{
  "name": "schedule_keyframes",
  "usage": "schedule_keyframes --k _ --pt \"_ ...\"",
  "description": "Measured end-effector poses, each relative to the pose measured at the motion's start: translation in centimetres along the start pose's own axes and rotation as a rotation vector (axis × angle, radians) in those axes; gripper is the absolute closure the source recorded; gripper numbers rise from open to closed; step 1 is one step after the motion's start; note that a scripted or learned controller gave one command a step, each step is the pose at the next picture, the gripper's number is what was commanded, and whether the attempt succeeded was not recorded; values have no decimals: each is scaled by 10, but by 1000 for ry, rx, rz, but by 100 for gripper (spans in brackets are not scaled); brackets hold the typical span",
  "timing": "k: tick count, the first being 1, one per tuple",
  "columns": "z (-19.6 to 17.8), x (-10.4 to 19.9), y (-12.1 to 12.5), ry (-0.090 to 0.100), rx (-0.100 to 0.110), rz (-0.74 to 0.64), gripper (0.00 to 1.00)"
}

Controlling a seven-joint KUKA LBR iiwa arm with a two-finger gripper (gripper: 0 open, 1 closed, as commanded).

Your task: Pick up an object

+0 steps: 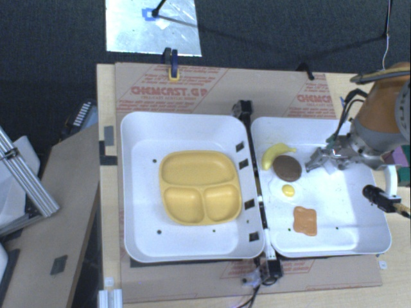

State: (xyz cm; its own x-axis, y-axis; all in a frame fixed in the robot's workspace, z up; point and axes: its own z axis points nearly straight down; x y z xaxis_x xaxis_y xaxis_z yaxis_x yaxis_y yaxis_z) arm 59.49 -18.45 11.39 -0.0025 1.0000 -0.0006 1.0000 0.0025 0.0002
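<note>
2 shallow white bins side by side on brown cardboard-topped worktop [192,82]. Left white bin [138,146]: yellow plastic tray with 3 sections [196,187], in middle. Right white bin [366,236]: yellow banana toy [276,153] near top left, round brown cookie-like disc [287,167] touching it just below, small yellow round piece [288,190] under disc, orange toast-shaped piece [305,221] lower down. Grey metal hand [329,154] low over right bin, just right of brown disc, nothing between fingers. Open or shut: cannot tell.
</note>
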Motion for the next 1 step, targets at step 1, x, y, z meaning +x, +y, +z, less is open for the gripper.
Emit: schedule_keyframes --k 1 --pt "10 -3 5 -8 -19 1 0"
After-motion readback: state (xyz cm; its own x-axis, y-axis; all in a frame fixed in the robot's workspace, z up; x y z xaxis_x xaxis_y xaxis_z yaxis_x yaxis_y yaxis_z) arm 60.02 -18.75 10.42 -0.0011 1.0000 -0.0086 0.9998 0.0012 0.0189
